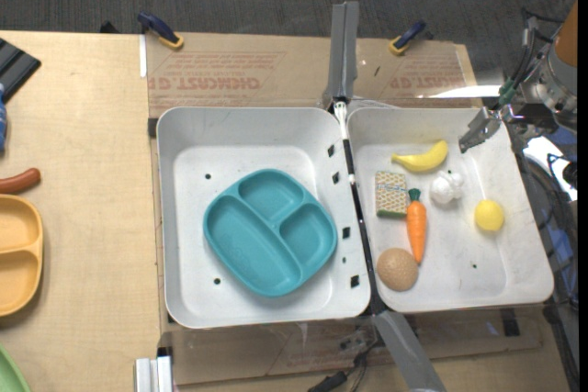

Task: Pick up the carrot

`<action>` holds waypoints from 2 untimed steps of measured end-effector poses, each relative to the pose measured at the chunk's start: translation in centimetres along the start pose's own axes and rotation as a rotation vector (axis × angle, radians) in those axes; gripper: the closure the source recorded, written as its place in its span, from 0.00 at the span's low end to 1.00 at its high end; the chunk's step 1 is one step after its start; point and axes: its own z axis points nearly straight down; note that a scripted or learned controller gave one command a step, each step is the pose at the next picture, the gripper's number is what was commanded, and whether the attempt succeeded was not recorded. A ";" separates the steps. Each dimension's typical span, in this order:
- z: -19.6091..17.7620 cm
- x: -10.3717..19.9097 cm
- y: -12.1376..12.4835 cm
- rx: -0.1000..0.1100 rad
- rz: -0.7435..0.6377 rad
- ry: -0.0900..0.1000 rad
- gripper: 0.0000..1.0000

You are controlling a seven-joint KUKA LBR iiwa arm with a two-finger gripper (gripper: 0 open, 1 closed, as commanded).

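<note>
The orange carrot [417, 229], green top pointing away, lies in the right bin [514, 285] near its middle, between a small patterned box and a white garlic bulb. My gripper [480, 131] hangs over the bin's far right corner, well up and right of the carrot, with nothing visibly held. Its dark fingers point down-left toward the bin.
The right bin also holds a banana [423, 158], a white garlic bulb [447, 189], a lemon [490, 216], a patterned box [391, 195] and a brown egg-shaped object [397, 270]. A teal divided plate [269, 231] lies in the left bin [184, 197]. An orange tray [16, 257] sits at the far left.
</note>
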 end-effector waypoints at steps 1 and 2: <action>11.9 1.1 -5.5 0.000 0.023 0.001 0.00; 18.5 5.7 -3.3 0.002 -0.101 0.001 0.00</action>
